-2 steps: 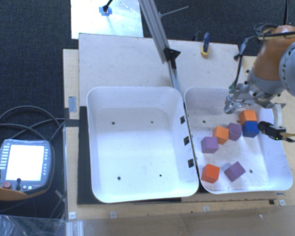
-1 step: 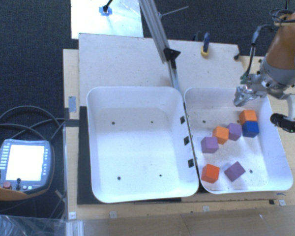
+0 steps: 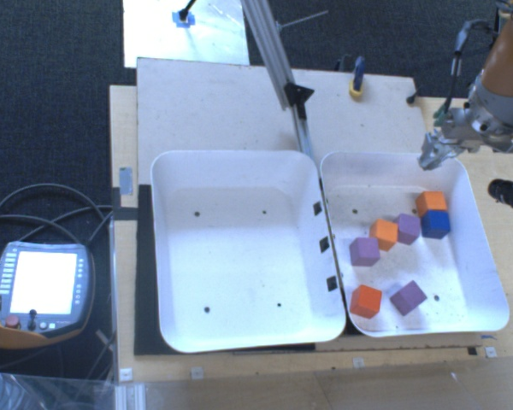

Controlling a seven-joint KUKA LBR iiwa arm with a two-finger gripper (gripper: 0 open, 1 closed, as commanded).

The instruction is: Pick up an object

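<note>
The right bin [image 3: 486, 263] holds several small cubes. An orange cube [image 3: 430, 202] sits on a blue cube [image 3: 436, 223] near the bin's right wall. Left of them lie a purple cube [image 3: 409, 228], an orange cube [image 3: 384, 233] and a purple cube [image 3: 364, 250]. Nearer the front are an orange cube [image 3: 367, 301] and a purple cube [image 3: 408, 297]. My gripper [image 3: 433, 154] hangs above the bin's far right corner, apart from all the cubes, with nothing seen in it.
The left bin [image 3: 167, 229] stands beside the right one. A slanted metal pole [image 3: 274, 45] crosses above the bench at the back. A teach pendant [image 3: 38, 293] with cables lies on the floor at the left.
</note>
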